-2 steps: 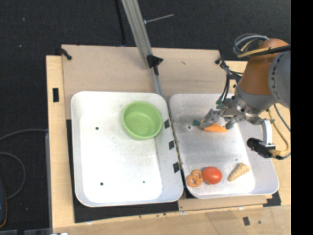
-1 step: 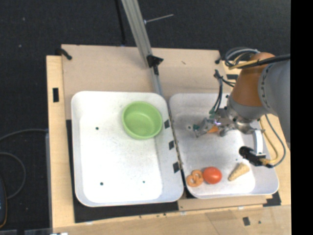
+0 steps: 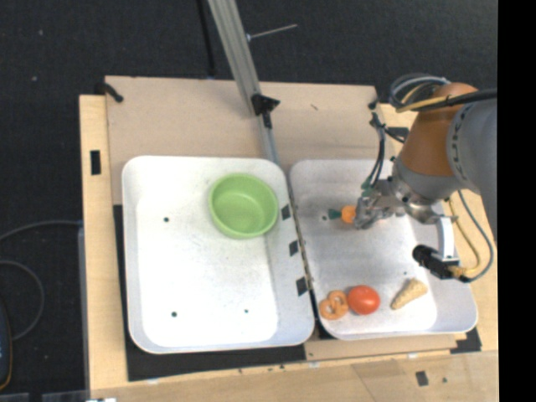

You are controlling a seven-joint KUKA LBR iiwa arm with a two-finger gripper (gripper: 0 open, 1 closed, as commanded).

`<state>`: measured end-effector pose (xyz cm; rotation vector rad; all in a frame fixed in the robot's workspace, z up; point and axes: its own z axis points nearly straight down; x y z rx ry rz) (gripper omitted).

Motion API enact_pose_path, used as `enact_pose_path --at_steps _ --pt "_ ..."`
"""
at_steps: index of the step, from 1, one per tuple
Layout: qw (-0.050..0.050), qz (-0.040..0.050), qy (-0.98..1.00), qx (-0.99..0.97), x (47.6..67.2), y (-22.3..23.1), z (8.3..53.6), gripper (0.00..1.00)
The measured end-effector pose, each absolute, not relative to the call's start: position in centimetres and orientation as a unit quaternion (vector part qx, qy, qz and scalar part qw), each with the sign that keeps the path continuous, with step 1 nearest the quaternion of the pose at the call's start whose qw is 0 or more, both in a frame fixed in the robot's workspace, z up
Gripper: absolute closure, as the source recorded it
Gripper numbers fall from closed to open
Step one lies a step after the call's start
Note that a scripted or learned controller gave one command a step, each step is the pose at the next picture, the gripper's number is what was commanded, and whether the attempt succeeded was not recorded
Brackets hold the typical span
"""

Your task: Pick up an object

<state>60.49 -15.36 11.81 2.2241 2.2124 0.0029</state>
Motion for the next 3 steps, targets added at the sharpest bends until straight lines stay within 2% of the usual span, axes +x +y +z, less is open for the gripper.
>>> enact_pose_path --at_steps 2,3 --pt "0.003 0.0023 0.708 0.706 61.0 -15.9 23.7 1.0" --pt "0.001 0.0014 0.709 0.705 61.1 -15.9 24.3 1.0"
